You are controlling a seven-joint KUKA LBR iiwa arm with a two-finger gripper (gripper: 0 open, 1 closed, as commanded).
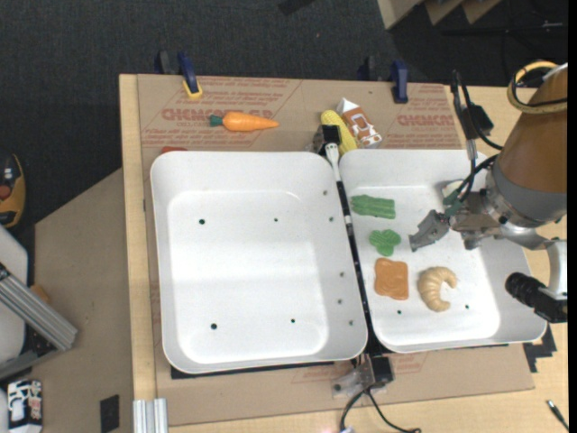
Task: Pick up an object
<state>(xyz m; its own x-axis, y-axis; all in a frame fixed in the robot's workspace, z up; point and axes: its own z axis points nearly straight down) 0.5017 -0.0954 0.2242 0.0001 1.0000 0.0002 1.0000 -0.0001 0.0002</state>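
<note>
The right bin (424, 332) holds a green ridged piece (373, 207), a small green leafy piece (386, 239), an orange toast-like square (391, 278) and a tan croissant (436, 288). My gripper (429, 231) hangs over the right bin, just right of the small green piece and above the croissant. Its dark fingers point left and down, with nothing visible between them. The arm reaches in from the right edge.
The left bin (180, 188) lies beside the right one. Behind the bins on the cardboard lie a toy carrot (245, 123), a yellow banana-like piece (332, 126) and a small brown-and-white carton (361, 126). Blue clamps (189, 75) hold the board's back edge.
</note>
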